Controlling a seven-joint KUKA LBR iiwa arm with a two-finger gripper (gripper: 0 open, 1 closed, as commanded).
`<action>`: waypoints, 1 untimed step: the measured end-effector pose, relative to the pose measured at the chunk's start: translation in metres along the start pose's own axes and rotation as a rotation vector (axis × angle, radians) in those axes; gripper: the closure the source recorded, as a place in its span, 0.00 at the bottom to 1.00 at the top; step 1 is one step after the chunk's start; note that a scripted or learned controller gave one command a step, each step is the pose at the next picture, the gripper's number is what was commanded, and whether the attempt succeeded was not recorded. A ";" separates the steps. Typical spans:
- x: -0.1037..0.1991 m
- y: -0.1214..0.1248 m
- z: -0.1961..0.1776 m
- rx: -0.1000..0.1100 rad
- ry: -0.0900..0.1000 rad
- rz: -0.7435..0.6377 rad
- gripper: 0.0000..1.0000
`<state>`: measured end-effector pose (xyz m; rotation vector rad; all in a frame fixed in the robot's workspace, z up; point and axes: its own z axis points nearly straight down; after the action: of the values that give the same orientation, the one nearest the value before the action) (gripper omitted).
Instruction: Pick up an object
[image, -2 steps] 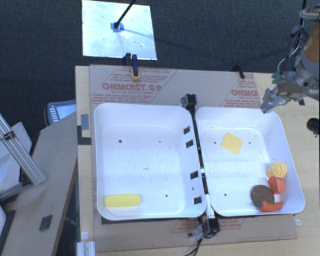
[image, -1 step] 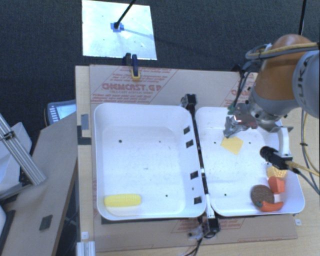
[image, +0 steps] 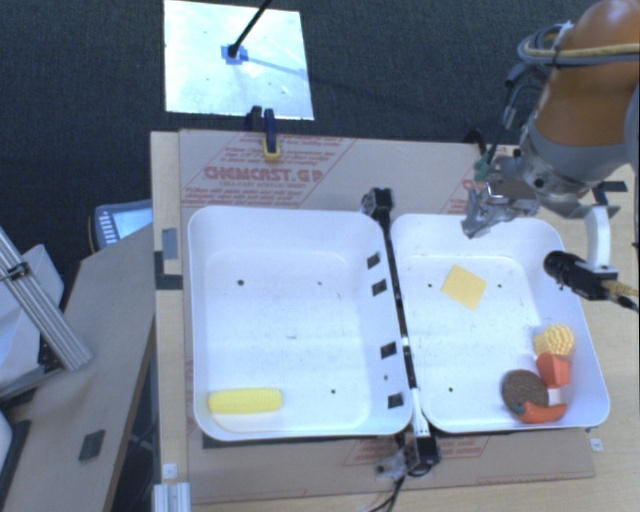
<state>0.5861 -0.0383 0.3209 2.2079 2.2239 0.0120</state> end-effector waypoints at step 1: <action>0.035 -0.052 -0.098 -0.001 0.002 -0.002 1.00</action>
<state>0.5324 -0.0041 0.4182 2.2062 2.2265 0.0153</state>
